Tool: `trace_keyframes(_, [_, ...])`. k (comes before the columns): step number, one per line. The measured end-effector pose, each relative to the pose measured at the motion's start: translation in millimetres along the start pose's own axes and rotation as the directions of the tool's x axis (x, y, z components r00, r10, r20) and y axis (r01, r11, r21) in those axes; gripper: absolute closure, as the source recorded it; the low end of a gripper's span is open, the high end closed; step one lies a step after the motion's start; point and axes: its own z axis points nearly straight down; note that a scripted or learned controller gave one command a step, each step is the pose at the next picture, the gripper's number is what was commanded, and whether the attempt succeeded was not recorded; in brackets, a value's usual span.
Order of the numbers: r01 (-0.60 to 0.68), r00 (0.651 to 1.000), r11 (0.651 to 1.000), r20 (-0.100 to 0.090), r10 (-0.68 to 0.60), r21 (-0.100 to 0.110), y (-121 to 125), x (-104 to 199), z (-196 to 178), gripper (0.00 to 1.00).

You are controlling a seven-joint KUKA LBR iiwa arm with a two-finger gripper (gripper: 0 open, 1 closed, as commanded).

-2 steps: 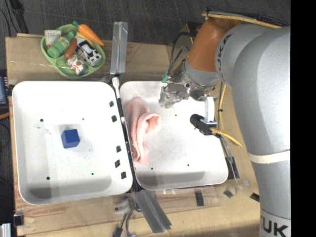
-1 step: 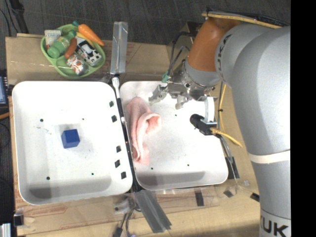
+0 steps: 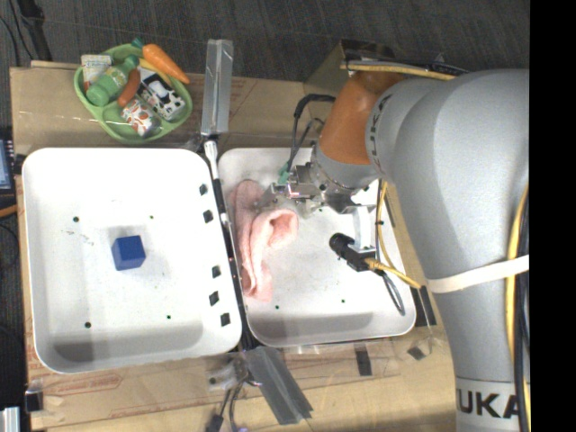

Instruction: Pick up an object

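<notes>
At the near edge of the surface (image 3: pixel 135 381), both white bins sit side by side w/ their front rims just inside it. Left bin (image 3: pixel 54 241) carries one blue cube (image 3: pixel 129 251), roughly mid-floor, well apart from the arm. Right bin (image 3: pixel 306 322) carries a pink cloth (image 3: pixel 259 241), crumpled, lying along that bin's left wall and running from mid-floor toward the far rim. A black cable end (image 3: pixel 349 250) hangs over the right bin's right half, near the cloth but apart from it.

Further back, the tool (image 3: pixel 295 191) is down over the far end of the cloth, touching it or just above; can't tell which. Tool state: can't tell, the wrist hardware hides it. The grey arm (image 3: pixel 450 196) w/ orange band covers the right bin's far right corner.

At the far left corner of the surface, a green bowl (image 3: pixel 94 111) of toy food stands outside the bins.

Progress, as a judgement: approach looks done, tool is at the likely target (cloth). Left to do: secure grip, then lift clear of the bin. Nothing shows as lifted yet; cloth lies on the bin floor.
</notes>
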Motion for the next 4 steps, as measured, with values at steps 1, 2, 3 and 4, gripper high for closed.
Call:
trace_keyframes(1, [0.125,0.992,0.992,-0.001,-0.125,0.002,-11.3,-23.0,-0.1,0.00])
trace_keyframes(2, [0.171,0.985,0.985,0.000,-0.171,0.001,-41.0,10.8,0.1,0.00])
trace_keyframes(3, [0.362,0.932,0.932,0.002,-0.362,-0.002,-51.7,43.5,-100.9,0.00])
trace_keyframes(4, [0.385,0.923,0.923,0.001,-0.385,-0.001,-83.1,-10.9,-0.2,0.00])
